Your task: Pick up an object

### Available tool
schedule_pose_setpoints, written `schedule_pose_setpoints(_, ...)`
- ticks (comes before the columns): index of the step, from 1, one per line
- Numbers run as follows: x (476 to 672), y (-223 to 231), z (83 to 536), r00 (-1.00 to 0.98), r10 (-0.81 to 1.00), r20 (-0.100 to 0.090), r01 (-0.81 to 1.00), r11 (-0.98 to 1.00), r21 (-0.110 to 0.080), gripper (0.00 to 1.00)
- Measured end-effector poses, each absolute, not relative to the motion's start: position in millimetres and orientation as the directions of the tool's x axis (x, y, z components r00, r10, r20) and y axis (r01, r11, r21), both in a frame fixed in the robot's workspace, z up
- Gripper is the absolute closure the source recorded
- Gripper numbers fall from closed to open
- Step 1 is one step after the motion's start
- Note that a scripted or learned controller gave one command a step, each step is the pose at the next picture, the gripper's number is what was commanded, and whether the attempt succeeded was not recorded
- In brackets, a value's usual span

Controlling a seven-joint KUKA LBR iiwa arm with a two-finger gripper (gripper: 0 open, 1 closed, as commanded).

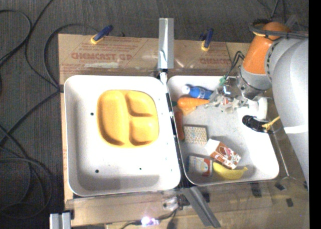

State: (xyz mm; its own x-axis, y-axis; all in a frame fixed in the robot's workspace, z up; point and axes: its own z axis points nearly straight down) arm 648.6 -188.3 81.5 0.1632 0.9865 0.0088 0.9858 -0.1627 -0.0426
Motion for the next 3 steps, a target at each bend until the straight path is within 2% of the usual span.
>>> schedule_pose_setpoints(1, 649.3, -188.7, 90.1, 0.167, 0.986, 0.005, 0.985, -0.166, -0.044, 1.00)
schedule_pose_setpoints(2, 647.1, -188.8, 87.6, 0.167, 0.986, 0.006, 0.985, -0.166, -0.052, 0.00)
schedule_pose_setpoints(3, 648.4, -188.5, 95.1, 0.163, 0.987, 0.002, 0.985, -0.162, -0.052, 1.00)
